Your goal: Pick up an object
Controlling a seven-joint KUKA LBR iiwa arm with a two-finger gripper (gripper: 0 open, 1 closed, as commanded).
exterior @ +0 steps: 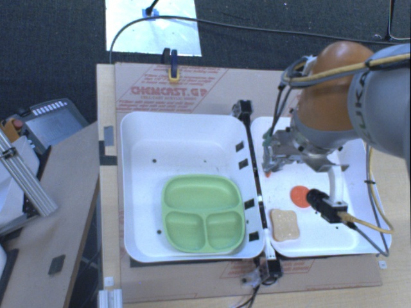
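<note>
We see the gripper (271,162) low over the far left part of the right bin (350,239), close to the divider where the two bins meet. Its fingers point down toward the white floor, but the wrist housing and the cables around it hide their tips, so we cannot tell whether it is released or clenched, and we see nothing between the fingers. Above it the grey arm (379,108) comes in from the right, with the orange band (334,85) bulging over the wrist and a yellow cable running along it.

Moving outward in the same bin, we find an orange disc (298,196) lying flat, nearer to us and a little to the right of the gripper, apart from it. A black part of the arm's fittings sits just at the disc's right edge. Nearer still, by the near left corner of that bin, lies a tan piece shaped like a slice of bread (284,224), flat and apart from the disc.

To the left, the left bin (138,140) holds a green divided plate (204,212) with three compartments, resting in its near right part. Both bins sit on a cardboard sheet (173,88) with red lettering, and a tablet-like device (51,122) lies on the side table at far left.
</note>
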